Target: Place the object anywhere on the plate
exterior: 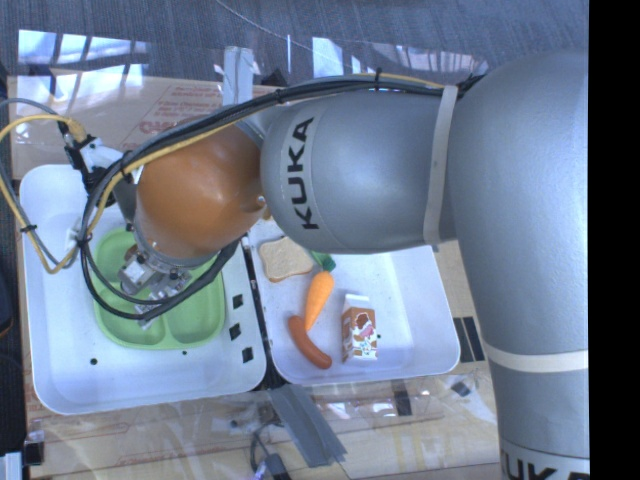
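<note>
Far left we see the left bin (45, 368) w/ the green plate (200, 323) lying in it. The gripper (150, 280) hangs over the plate's middle, under the arm's orange band (195, 193); we can't tell its state. Right of that, the right bin (425, 308) holds a bread slice (284, 259) at its far-left corner, then a carrot (318, 298), a sausage (308, 342) and a small carton (359, 333) nr the near side.

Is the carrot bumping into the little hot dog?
Touching. The camera view shows the carrot's pointed lower tip meeting the upper end of the sausage, no white bin floor visible between them.
</note>
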Controlling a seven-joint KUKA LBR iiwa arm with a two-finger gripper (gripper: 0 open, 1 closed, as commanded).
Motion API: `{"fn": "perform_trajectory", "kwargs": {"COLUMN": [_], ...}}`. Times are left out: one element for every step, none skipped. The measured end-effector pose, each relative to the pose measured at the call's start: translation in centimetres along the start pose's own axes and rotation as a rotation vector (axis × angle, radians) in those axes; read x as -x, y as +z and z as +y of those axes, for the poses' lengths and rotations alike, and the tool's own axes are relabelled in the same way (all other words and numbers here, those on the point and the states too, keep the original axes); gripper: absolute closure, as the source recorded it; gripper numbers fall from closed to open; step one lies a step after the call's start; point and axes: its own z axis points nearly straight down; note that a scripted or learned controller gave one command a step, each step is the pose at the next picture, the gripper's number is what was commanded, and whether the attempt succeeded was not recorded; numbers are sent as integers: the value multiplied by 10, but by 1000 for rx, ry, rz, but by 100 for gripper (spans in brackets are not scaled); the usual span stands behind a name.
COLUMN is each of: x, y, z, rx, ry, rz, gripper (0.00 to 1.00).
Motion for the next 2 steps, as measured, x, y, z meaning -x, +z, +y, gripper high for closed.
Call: {"fn": "perform_trajectory", "kwargs": {"x": [-52,11], "y": [8,29], "z": [-78,-62], "rx": [-6,4], "ry": [-198,-379], "rz": [-5,-2], "gripper": [100,100]}}
